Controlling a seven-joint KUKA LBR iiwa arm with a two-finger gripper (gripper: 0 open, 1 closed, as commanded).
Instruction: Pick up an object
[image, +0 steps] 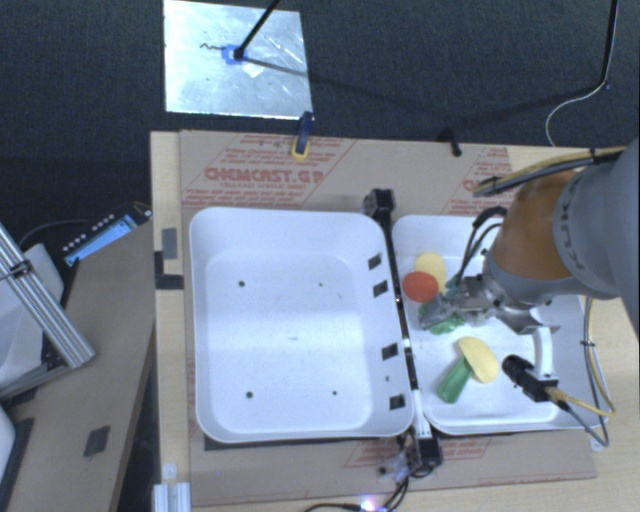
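You see a tan surface on dark carpet, bearing two white bins. The arm crowds the right bin; its pincer sits beside a red ball, grip state unclear.

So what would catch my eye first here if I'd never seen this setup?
Probably the big grey arm with its orange band, reaching in from the right over the right bin. Below it lies a colourful cluster: a red ball, a yellow piece and a green piece. The left bin is a plain white.

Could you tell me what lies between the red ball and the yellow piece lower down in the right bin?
In the camera view, the tool and a green item lie between the red ball and the yellow piece.
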